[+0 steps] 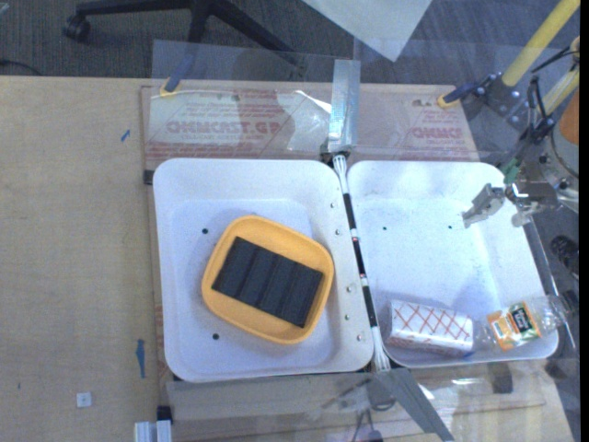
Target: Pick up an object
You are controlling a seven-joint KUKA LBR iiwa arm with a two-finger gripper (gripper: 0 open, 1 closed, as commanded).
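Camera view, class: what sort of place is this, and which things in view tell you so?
Probably a robotics lab or test bench: two shallow white bins sit on a wooden bench, a gripper reaches in from the right, and an office chair base stands on carpet behind.

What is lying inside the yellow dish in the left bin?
The yellow dish in the left bin holds a dark ridged block, lying flat across most of its floor. A yellow rim shows all around it. Whatever lies beneath the block is covered.
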